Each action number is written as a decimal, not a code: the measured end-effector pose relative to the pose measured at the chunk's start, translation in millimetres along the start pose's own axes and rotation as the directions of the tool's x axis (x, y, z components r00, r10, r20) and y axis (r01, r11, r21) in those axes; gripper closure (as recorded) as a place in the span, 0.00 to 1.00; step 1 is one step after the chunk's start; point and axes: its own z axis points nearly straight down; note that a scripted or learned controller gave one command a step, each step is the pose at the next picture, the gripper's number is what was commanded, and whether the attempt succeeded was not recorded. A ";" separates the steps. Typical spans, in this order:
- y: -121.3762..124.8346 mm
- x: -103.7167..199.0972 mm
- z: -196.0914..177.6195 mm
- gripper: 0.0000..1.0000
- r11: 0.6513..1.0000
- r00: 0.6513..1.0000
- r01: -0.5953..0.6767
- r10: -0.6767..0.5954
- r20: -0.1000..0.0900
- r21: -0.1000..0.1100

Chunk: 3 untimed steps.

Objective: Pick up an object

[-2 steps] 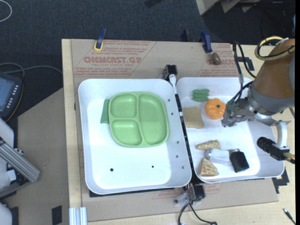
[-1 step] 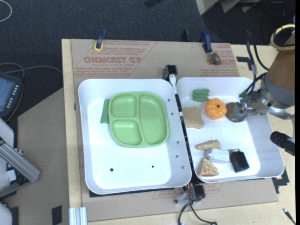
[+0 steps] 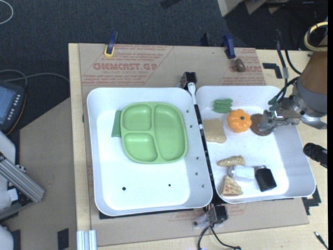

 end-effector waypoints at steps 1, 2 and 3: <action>40.3 27.2 -4.2 1.00 1.000 1.000 0.004 -0.004 0.000 -0.001; 89.2 45.3 10.4 1.00 1.000 1.000 0.003 -0.003 0.000 -0.001; 103.9 53.6 9.2 1.00 1.000 1.000 0.001 -0.001 0.000 -0.001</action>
